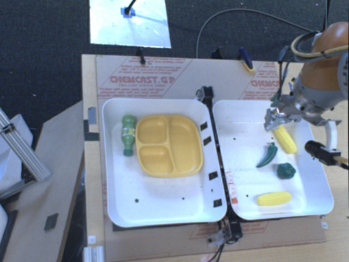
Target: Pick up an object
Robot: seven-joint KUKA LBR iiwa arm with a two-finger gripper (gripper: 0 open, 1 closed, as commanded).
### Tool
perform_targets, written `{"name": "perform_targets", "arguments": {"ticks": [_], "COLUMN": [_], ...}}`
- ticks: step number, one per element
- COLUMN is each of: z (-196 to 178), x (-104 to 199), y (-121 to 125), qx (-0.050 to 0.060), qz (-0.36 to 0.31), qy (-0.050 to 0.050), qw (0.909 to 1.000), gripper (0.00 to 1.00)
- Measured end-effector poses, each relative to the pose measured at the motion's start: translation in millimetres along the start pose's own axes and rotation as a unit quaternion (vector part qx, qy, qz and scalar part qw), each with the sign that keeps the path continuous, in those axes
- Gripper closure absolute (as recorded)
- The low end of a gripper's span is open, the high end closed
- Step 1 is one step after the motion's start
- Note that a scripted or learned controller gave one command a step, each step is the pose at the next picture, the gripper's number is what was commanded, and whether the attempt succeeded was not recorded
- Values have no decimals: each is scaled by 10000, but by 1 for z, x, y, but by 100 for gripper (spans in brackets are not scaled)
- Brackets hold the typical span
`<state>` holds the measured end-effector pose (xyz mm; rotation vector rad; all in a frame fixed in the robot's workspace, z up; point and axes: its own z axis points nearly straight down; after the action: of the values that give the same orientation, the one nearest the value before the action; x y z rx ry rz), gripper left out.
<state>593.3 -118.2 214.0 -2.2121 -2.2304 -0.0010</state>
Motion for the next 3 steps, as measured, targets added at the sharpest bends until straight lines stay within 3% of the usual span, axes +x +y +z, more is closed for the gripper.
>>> {"name": "perform_targets", "arguments": {"ticks": [3], "z": [10], "x": [164], "y": [-45], "qx": [7], "qz": [-7], "qy": [6], "qw": [10000], "gripper": [100]}}
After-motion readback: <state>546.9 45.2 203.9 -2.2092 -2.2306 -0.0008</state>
